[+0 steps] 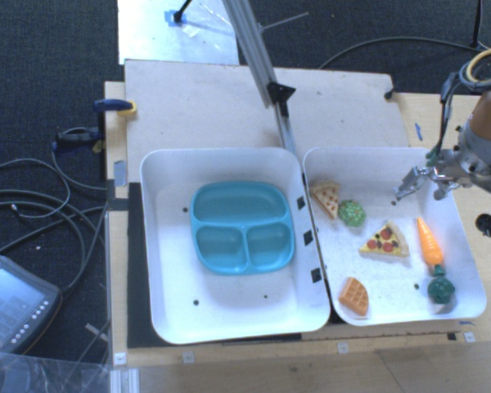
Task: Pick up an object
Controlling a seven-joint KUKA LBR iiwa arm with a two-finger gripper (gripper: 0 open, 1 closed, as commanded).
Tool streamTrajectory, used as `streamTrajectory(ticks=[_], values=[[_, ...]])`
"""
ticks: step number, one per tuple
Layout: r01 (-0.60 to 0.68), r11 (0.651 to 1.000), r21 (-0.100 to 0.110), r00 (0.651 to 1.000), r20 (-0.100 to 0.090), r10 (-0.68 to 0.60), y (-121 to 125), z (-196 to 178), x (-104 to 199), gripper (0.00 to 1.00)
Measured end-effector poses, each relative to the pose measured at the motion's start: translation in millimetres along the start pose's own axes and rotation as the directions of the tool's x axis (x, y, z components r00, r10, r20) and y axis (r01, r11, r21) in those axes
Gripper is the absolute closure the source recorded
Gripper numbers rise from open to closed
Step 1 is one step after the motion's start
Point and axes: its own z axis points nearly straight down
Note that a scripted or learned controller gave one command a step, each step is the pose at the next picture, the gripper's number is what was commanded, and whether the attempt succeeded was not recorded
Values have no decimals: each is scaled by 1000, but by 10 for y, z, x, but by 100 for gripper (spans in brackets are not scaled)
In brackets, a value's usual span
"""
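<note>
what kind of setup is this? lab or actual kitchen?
Likely a robot lab test bench: toy food such as a pizza slice lies in a white bin, cables trail over dark carpet, and a teach pendant sits on the floor.

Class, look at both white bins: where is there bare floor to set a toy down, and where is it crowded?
Left bin: bare floor rings the blue divided plate, widest along the near edge. Right bin: a bare patch at the far wall, left of the claw. The near right is crowded: pizza slice, carrot, waffle, dark green toy.
</note>
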Motion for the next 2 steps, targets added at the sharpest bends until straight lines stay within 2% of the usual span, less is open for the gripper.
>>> streamTrajectory(ticks=[1,2], values=[[5,1000,-1,1000,0,-5,52,430,29,0],[6,1000,-8,1000,2,-6,69,291,25,100]])
